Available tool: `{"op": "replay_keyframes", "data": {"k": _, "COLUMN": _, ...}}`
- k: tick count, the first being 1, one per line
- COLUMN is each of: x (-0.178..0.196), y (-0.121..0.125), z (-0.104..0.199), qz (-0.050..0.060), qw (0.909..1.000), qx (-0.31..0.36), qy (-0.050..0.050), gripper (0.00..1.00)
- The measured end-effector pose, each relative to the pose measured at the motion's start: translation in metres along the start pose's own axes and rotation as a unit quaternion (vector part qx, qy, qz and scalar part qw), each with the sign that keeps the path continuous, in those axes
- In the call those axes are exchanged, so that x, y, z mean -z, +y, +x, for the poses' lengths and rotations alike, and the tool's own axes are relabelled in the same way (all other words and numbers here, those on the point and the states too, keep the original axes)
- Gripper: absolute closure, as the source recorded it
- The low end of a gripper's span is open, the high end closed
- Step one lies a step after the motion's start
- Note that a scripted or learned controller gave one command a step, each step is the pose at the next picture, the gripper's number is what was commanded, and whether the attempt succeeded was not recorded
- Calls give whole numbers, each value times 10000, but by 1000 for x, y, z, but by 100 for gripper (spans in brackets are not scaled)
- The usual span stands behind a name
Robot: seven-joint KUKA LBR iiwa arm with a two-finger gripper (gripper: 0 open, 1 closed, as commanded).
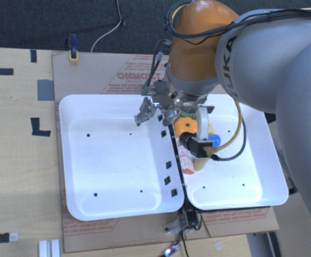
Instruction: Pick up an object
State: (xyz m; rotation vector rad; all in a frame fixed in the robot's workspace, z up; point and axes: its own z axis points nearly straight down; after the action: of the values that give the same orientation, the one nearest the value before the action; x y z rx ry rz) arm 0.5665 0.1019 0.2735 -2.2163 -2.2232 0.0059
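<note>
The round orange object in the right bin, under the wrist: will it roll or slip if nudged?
The round orange object looks curved and smooth, so it may roll. The small blue piece and tan item crowd it, probably limiting travel. Much is hidden, so weight is unclear.

Letters "UKA" on the grey arm [262, 58]; cardboard [128, 78] print unreadable

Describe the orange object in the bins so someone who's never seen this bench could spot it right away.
Start at the two white bins side by side and take the right bin. Near its left wall, just under the arm's wrist, small objects cluster together. The orange object is the rounded one at the top of that cluster, above a small blue piece and a tan piece.
</note>
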Motion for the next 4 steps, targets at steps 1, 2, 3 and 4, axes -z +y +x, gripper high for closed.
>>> {"op": "replay_keyframes", "data": {"k": 1, "x": 154, "y": -31, "z": -77, "qz": -106, "qw": 9999, "qx": -43, "qy": 1, "gripper": 100}}
{"op": "replay_keyframes", "data": {"k": 2, "x": 269, "y": -57, "z": -61, "qz": -89, "qw": 10000, "qx": 8, "qy": 15, "gripper": 100}}
{"op": "replay_keyframes", "data": {"k": 3, "x": 261, "y": -54, "z": -91, "qz": -19, "qw": 10000, "qx": -19, "qy": 0, "gripper": 100}}
{"op": "replay_keyframes", "data": {"k": 4, "x": 246, "y": -79, "z": -107, "qz": -9, "qw": 10000, "qx": -15, "qy": 3, "gripper": 100}}
